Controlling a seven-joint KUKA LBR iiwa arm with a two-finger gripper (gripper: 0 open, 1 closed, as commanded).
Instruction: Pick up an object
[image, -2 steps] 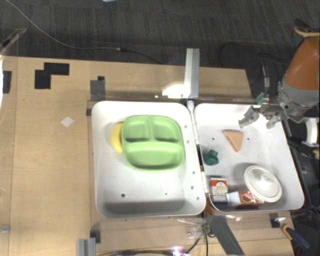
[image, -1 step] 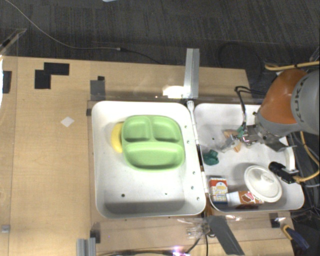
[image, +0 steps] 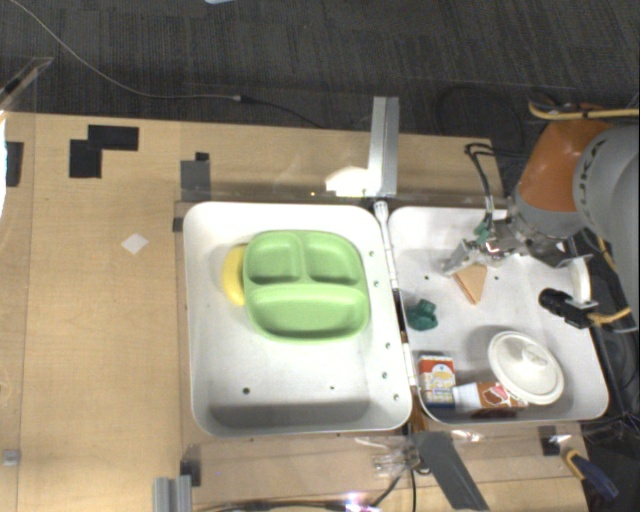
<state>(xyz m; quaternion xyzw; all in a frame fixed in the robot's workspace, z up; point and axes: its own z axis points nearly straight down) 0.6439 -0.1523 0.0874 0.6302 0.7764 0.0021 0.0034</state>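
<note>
My gripper (image: 466, 259) hangs over the upper middle of the right bin (image: 570, 330), reaching in from the right. Directly below its tip lies a tan wedge-shaped piece (image: 471, 286); whether the two touch is unclear. Further down the right bin are a small dark green object (image: 425, 315) near the left wall, a white round bowl (image: 525, 366), a small red and white carton (image: 435, 379) and a tube-like item (image: 481, 397) along the front wall. The left bin (image: 215, 380) holds a green divided plate (image: 304, 283) with a yellow object (image: 233, 275) peeking out at its left edge.
A metal post (image: 384, 150) stands behind the divider between the two bins. The arm's orange band (image: 548, 170) and grey body sit over the right bin's far right corner. Bare bin floor lies in front of the green plate.
</note>
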